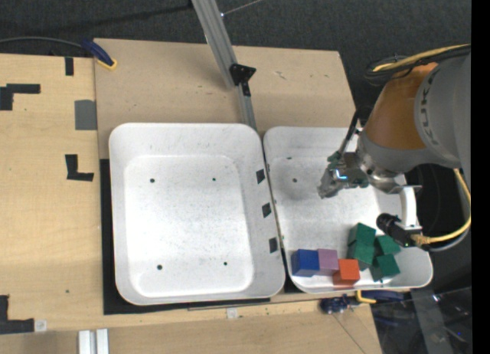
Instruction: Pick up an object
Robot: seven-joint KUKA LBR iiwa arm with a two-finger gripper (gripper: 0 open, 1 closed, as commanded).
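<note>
My gripper hangs over the middle of the right bin, above its bare floor. Nothing shows between its fingers. Along the bin's near edge lie a blue block, a pale purple block and an orange block in a row. Green blocks are piled just right of them, in the near right corner. The gripper is well above and behind this cluster, apart from all of it.
The left bin sits beside the right one, sharing a raised rim. A slanted metal pole with a black clamp crosses the bench behind the bins. The arm's grey body and orange band overhang the right bin's far right side.
</note>
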